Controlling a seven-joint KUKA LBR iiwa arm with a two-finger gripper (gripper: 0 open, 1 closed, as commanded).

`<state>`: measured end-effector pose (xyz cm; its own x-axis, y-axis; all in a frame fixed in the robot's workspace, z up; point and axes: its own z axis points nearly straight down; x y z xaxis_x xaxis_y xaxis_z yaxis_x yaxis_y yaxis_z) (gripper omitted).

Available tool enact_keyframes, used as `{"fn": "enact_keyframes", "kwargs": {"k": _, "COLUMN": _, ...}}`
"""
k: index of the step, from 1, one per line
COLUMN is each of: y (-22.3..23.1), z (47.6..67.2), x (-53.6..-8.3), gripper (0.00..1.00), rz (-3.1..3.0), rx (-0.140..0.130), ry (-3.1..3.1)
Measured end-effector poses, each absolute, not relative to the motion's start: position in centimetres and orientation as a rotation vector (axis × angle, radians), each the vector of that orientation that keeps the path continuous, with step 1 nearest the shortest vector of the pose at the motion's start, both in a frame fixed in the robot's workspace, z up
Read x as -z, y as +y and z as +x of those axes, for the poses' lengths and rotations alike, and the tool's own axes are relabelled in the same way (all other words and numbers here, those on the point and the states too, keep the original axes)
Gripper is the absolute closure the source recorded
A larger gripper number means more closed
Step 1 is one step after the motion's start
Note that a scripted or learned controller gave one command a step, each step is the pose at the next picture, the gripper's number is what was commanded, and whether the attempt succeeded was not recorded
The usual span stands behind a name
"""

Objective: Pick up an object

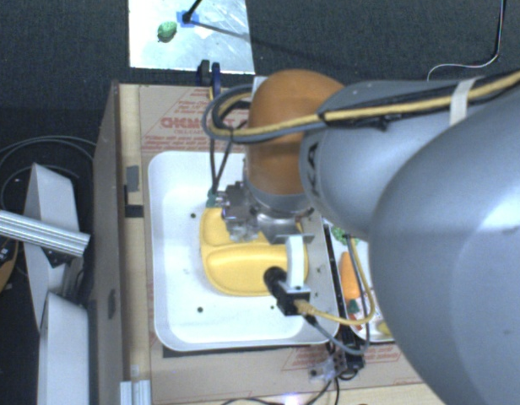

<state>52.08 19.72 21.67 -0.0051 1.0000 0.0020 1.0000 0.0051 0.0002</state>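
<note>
Arm's wrist sits low over yellow object at the left bin's three o'clock (likely positioned for a grasp); claw state cannot be told.

The big grey arm sweeps in from the right, its orange band sitting right over the left white bin. Below the band, the wrist and gripper are down low over a yellow object lying in that bin; contact can't be made out from here. A black cable plugs in beside it. Something orange lies in the right bin, past the divider. A green ball rests on a shiny sheet behind the bench
</note>
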Motion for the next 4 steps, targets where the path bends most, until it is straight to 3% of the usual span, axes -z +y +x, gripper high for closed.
{"fn": "enact_keyframes", "kwargs": {"k": 1, "y": 22.2, "z": 48.6, "x": -23.4, "gripper": 1.00, "rz": -2.214, "rx": 0.001, "ry": -2.227}}
{"fn": "enact_keyframes", "kwargs": {"k": 4, "y": 23.4, "z": 48.7, "x": -25.8, "gripper": 1.00, "rz": -2.208, "rx": 0.002, "ry": -2.235}}
